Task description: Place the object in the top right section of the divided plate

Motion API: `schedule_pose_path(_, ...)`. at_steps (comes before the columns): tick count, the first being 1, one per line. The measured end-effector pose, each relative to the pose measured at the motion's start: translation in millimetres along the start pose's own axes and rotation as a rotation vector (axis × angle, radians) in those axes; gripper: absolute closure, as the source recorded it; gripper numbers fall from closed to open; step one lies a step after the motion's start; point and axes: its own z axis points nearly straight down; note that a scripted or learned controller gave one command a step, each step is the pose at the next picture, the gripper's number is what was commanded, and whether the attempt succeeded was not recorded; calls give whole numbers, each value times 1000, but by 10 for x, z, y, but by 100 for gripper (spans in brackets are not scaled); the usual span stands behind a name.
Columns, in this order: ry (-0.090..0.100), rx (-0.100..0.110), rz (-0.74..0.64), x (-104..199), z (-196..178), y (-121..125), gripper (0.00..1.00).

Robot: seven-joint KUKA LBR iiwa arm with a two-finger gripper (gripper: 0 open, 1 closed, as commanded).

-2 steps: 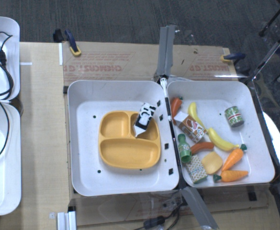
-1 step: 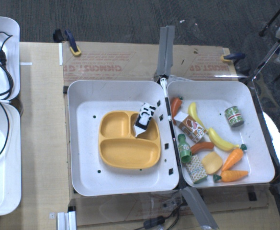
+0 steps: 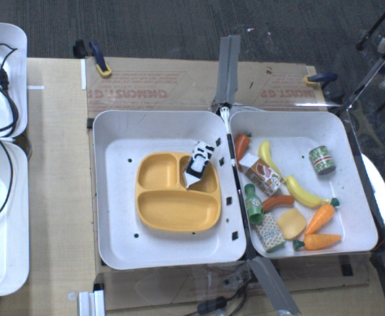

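Black-and-white object [image 3: 199, 163], tilted, divided plate [image 3: 172, 212], top-right section

Black-and-white carton [image 3: 199, 164] — tilted in yellow divided plate's [image 3: 177, 212] top-right section.

The left bin [image 3: 113, 196] offers open floor on all 4 sides of the yellow divided plate [image 3: 177, 206]. A black-and-white carton [image 3: 199, 163] leans across the plate's top right section. The right bin [image 3: 350, 150] is crowded along its left and lower areas, with bare floor at upper right beside the green can [image 3: 322, 160].
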Motion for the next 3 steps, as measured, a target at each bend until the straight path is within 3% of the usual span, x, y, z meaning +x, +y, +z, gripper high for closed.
schedule_pose_path(3, -1, 0, -198, -9, -6, 6, 0)
